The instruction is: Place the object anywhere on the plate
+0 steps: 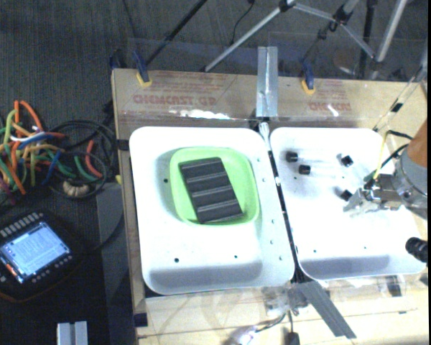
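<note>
A dark grey ridged block (210, 190) lies flat on the green plate (248, 192) in the left bin (201, 264). It covers the plate's middle and runs slightly aslant. My gripper (360, 200) hangs over the right bin (345, 257), near its right side and far from the plate and the block. The arm's wrist (409, 185) comes in from the right edge, with cables trailing off it. I see nothing held at the gripper.
Several small black pieces lie in the right bin's far half, such as one (292, 156) near the divider and one (345, 192) just left of the gripper. A metal bar (267, 85) stands behind the bins. Coloured cables (29, 149) and a pendant (29, 249) lie left of the bench.
</note>
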### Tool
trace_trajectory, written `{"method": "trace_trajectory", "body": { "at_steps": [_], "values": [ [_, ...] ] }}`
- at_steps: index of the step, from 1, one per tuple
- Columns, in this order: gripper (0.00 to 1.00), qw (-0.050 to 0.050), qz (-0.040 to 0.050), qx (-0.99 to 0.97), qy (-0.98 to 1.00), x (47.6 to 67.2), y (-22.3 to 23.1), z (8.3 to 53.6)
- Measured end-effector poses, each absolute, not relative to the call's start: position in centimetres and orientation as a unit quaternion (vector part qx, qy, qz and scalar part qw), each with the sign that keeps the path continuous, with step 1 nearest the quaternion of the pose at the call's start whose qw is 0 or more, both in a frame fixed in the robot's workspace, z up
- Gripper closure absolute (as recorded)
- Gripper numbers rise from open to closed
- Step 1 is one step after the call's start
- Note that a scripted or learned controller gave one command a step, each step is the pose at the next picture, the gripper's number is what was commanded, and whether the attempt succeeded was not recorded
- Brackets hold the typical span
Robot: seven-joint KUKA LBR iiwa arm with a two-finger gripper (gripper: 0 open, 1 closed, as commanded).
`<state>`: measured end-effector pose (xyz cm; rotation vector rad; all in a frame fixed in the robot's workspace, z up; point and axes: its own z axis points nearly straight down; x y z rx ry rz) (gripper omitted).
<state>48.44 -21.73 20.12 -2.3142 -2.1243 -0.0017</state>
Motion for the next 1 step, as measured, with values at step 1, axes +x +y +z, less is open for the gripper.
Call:
{"method": "trace_trajectory", "body": {
  "at_steps": [1],
  "values": [
    [0.0, 0.0, -0.0005, -0.737, -0.676, 48.44, -21.72, 20.12]
  ]
}}
